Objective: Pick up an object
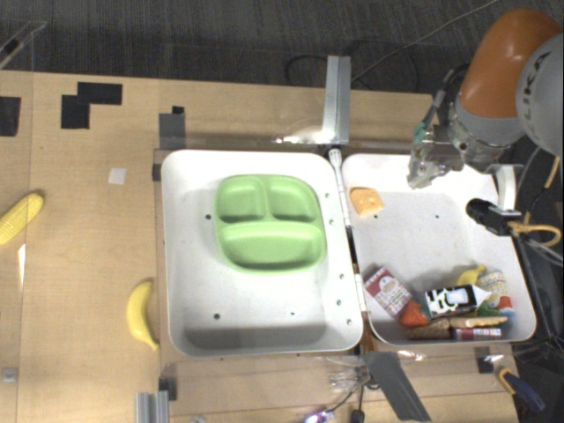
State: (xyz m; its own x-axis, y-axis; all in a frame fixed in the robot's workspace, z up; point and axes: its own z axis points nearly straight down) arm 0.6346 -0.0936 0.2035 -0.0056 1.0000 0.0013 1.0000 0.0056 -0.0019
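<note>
Above right bin (pixel 441 227), metallic pincer (pixel 426 170), orange wedge (pixel 367 201)

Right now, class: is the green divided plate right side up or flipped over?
Right side up. The green divided plate lies flat in the left bin, its three compartments facing up as hollows.

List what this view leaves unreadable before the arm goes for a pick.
- Gripper: small and blurred in the camera view, fingers not separable.
- Pile in the right bin's near corner: items overlap, so the lower ones are partly hidden and too small to name.
- Packet: label too small to read.
- Arm: cut off by the right edge.
- Yellow object on the bench: cut off by the left edge.
</note>
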